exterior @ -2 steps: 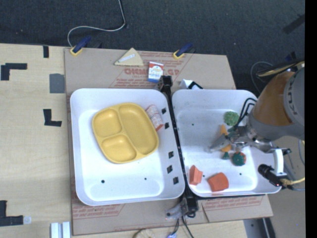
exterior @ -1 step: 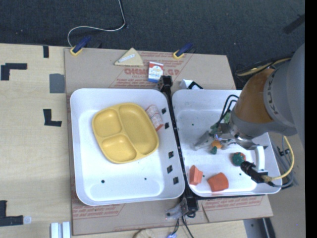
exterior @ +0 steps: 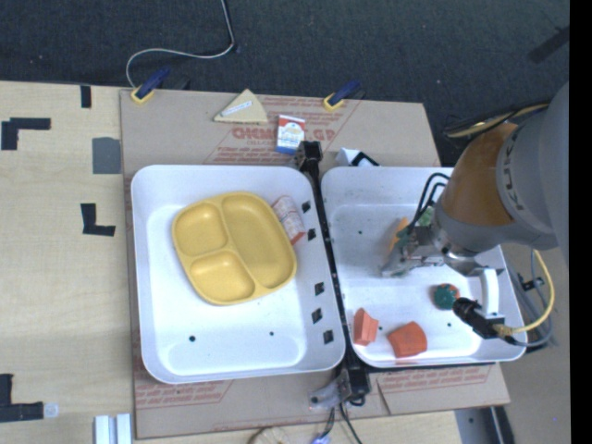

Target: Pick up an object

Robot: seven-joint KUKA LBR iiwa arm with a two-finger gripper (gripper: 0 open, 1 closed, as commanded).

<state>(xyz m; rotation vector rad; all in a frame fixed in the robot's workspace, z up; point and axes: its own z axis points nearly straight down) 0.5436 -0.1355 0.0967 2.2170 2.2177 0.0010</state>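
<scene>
Three small things lie at the near end of the right bin (exterior: pixel 370 197): an orange wedge (exterior: pixel 365 326), an orange block (exterior: pixel 407 339) and, a little farther in, a teal ball (exterior: pixel 446 295). None is lifted, so the pick looks not yet done. Beyond them the gripper (exterior: pixel 400 259) is down at the bin floor, near mid-bin and apart from all three; whether it is open or grips anything, I cannot tell. In the left bin (exterior: pixel 153 248) sits a yellow tray (exterior: pixel 233 246) with a small packet (exterior: pixel 289 217) beside it. Farthest, a carton (exterior: pixel 290 134) stands on the cardboard (exterior: pixel 185 128).
</scene>
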